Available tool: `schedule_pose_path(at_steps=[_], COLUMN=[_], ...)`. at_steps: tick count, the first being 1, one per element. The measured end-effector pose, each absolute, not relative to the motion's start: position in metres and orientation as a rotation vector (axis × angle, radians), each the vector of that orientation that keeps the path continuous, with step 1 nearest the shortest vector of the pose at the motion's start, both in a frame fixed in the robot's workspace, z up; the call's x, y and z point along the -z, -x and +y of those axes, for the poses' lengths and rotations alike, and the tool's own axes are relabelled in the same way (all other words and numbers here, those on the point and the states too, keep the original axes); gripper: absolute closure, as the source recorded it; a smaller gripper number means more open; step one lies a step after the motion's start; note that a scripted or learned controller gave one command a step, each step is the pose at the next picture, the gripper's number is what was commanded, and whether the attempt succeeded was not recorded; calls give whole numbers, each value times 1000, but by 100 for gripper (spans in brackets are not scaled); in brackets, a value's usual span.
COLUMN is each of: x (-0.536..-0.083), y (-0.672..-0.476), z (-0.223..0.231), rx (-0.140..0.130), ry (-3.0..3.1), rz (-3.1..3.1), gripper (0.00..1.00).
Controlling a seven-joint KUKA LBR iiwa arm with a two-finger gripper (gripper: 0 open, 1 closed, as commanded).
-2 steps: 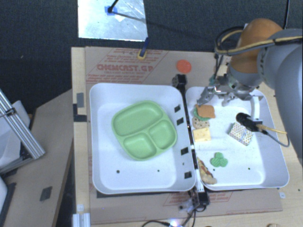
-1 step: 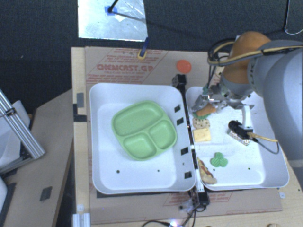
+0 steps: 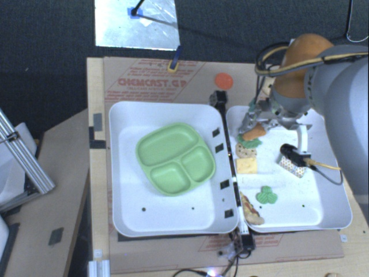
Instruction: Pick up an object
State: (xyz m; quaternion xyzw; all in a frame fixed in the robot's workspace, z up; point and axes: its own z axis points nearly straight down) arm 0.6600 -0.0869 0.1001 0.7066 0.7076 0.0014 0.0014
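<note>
My gripper [image 3: 252, 124] reaches down into the far left corner of the right bin [image 3: 323, 212]. Just under its tip lies an orange, oblong piece [image 3: 255, 134], partly covered by the gripper. Whether it is gripped is not visible. Beside it toward the front lie a brown cookie with a green bit [image 3: 247, 150] and a yellow square slice [image 3: 247, 165]. A green leafy piece [image 3: 266, 196] sits near the bin's middle front. A tan pizza-like piece [image 3: 251, 210] lies along the bin's left wall at the front.
The left bin [image 3: 127, 212] holds a green divided plate [image 3: 175, 158]. An orange disc [image 3: 223, 81] rests on the cardboard behind the bins. The grey arm [image 3: 340, 91] covers the right bin's far right part. A metal sheet [image 3: 136, 16] lies at the back.
</note>
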Motion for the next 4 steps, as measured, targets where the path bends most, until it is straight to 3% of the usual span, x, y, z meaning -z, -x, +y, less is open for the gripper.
schedule_pose_path(at_steps=[3, 4], x=[-227, -237], y=[-658, -658], z=[-91, -38], rx=[-5, -7], ry=[-2214, -2209], rz=[2224, 2231], gripper=[100, 100])
